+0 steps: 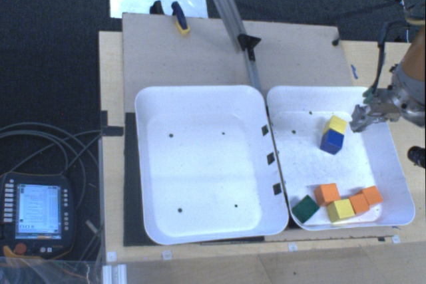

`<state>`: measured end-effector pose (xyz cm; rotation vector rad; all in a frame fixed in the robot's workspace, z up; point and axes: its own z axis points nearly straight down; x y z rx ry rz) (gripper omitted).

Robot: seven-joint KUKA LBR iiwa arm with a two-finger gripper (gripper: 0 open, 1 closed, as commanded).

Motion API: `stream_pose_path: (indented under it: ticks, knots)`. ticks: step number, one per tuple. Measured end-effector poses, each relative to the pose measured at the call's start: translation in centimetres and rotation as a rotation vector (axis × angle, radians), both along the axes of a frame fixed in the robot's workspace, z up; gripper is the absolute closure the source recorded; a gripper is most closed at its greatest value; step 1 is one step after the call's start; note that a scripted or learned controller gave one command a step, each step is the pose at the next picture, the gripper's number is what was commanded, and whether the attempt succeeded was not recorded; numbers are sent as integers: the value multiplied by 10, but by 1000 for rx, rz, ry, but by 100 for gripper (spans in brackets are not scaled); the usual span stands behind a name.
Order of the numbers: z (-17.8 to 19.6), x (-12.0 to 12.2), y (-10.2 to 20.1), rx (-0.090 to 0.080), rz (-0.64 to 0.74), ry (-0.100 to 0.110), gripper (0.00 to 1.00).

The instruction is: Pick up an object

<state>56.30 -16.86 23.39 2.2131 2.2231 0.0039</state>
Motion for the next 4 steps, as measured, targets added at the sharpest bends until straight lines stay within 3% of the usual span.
stream_pose_path:
  ticks: [2,4]
  knots:
    - [3,25,96,3,6,3,100]
    - [18,67,209,4,7,0,100]
